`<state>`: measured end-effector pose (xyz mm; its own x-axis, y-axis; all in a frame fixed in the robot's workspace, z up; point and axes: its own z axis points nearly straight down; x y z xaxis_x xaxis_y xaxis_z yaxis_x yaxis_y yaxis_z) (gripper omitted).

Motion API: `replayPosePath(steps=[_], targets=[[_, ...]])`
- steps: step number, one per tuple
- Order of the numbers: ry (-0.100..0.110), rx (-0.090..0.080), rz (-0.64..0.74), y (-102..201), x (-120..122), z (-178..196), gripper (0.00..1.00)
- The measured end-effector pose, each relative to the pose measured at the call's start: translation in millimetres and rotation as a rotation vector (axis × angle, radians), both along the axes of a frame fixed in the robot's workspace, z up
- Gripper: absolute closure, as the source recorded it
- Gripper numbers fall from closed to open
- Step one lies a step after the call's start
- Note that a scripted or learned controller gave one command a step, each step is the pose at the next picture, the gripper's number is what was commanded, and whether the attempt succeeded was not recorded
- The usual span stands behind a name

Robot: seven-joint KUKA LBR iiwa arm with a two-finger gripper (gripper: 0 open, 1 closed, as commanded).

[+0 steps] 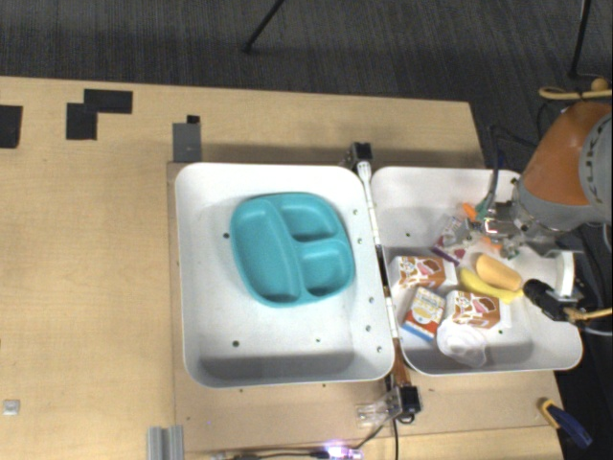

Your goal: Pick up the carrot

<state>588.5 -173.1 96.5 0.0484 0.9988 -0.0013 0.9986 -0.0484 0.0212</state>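
Note:
A small orange bit that looks like the carrot shows at the back of the right bin, mostly hidden under the gripper. The gripper hangs low over that spot, right above the carrot, on the grey arm with its orange band reaching in from the right. I cannot make out whether the carrot sits between the gripper's parts or just beside them.
Close in front of the gripper lie a yellow banana-like piece, three snack packets and a white lump. The left bin holds a teal divided plate.

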Motion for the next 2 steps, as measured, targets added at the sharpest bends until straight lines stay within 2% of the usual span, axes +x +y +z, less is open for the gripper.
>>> replayPosePath(steps=[1,2], targets=[[-0.011,0.0,0.005,3,4,14,1.0],[-0.016,0.0,0.011,4,7,25,1.0]])
